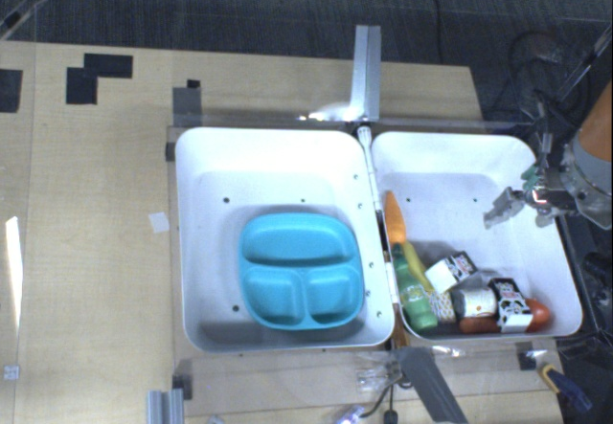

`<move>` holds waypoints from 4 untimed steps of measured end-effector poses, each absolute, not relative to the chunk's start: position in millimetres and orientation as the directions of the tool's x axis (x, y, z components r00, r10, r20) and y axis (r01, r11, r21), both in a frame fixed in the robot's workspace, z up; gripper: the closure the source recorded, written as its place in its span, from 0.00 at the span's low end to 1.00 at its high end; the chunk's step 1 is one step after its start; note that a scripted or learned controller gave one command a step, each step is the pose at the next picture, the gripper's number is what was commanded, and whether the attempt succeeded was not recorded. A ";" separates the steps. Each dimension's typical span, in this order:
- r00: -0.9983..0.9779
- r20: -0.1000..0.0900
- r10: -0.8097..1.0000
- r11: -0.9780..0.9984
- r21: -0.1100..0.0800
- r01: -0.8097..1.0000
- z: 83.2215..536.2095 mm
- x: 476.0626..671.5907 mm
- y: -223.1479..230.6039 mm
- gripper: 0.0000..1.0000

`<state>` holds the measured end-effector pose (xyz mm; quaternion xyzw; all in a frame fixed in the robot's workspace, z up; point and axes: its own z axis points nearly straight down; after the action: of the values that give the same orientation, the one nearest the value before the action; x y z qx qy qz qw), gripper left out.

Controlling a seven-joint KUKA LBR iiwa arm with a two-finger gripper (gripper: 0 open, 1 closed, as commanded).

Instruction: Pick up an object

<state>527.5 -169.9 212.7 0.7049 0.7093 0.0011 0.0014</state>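
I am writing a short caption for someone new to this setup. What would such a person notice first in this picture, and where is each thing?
The bright blue divided tray draws the eye first; it lies in the left bin. Next comes the cluster of small items along the near edge of the right bin, among them a green bottle by the divider. The gripper hangs at that bin's right side, above bare floor.
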 end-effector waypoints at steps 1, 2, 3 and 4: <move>0.351 0.003 0.936 -0.351 0.011 0.936 89.1 551.3 -168.6 0.00; 0.353 0.001 0.936 -0.353 0.010 0.936 88.0 603.6 -192.8 0.00; 0.365 0.003 0.931 -0.365 0.007 0.931 87.5 622.1 -194.8 0.00; 0.356 0.003 0.935 -0.356 0.015 0.935 101.2 625.2 -193.4 1.00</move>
<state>625.2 -193.4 101.2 0.8233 0.5676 0.0055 0.0055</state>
